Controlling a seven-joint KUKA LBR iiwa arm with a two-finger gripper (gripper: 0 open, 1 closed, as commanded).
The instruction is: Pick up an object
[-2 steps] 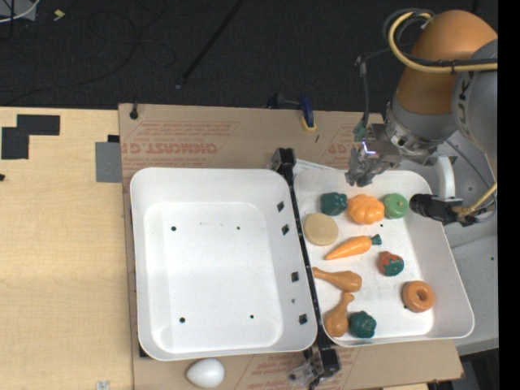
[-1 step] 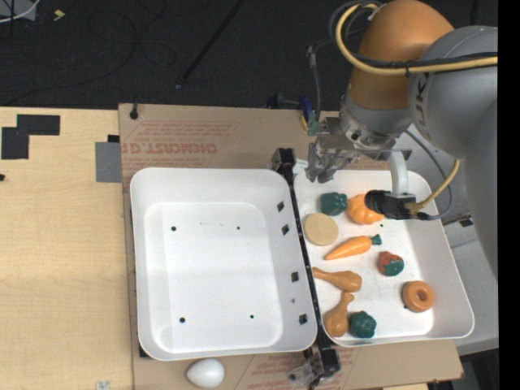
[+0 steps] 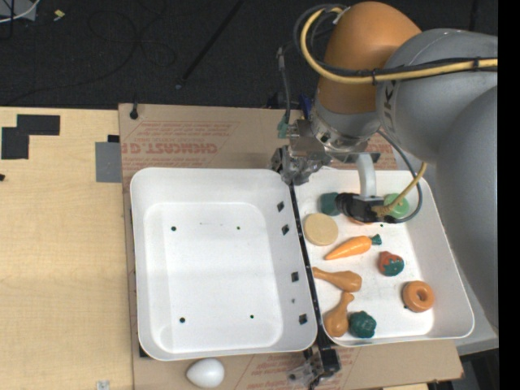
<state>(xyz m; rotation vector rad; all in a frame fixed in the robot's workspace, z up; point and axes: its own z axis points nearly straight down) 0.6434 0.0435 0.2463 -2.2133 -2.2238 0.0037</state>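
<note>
1. The grey arm (image 3: 443, 80) fills the upper right of the frame, its orange band (image 3: 366, 31) sitting above the wrist.
2. The pale wooden worktop (image 3: 57, 242) runs along the left side, with a sheet of cardboard (image 3: 203, 132) under both bins.
3. The left bin (image 3: 211, 275) takes up the middle of the frame.
4. The right bin (image 3: 431, 250) sits flush beside it and holds the toy food.
5. The gripper (image 3: 296, 167) hangs over the top end of the seam between the bins. From here I cannot tell whether it is apart or together, and I see nothing in it.
6. An orange carrot (image 3: 351, 247) lies mid-bin, pointing left.
7. Two tan drumsticks lie below it, one (image 3: 340, 279) level and one (image 3: 339, 311) slanted.
8. A round tan disc (image 3: 321, 230) rests by the seam, just left of the carrot.
9. A brown doughnut (image 3: 418, 296) lies at lower right.
10. A dark green lump (image 3: 362, 325) touches the slanted drumstick.
11. A red-and-teal piece (image 3: 391, 264) sits right of the carrot.
12. A white egg (image 3: 205, 373) lies outside, below the left bin.
</note>
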